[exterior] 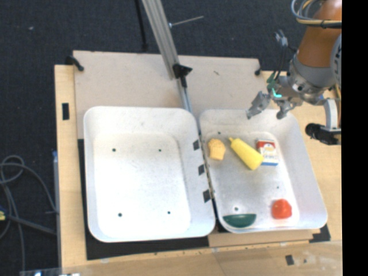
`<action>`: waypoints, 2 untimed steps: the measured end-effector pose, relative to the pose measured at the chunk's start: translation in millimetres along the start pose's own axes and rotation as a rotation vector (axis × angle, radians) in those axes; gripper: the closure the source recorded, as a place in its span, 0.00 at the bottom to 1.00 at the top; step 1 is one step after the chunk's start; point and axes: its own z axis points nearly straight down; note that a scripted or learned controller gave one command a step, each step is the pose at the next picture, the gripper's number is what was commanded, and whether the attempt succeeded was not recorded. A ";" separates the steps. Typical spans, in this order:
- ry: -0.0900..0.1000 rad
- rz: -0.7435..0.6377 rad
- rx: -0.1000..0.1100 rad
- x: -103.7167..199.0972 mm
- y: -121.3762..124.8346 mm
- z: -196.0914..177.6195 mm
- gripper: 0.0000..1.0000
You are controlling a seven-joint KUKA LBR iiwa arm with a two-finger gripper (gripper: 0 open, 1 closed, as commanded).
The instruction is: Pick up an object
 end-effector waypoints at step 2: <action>0.002 0.007 0.000 -14.8 -4.4 118.4 0.00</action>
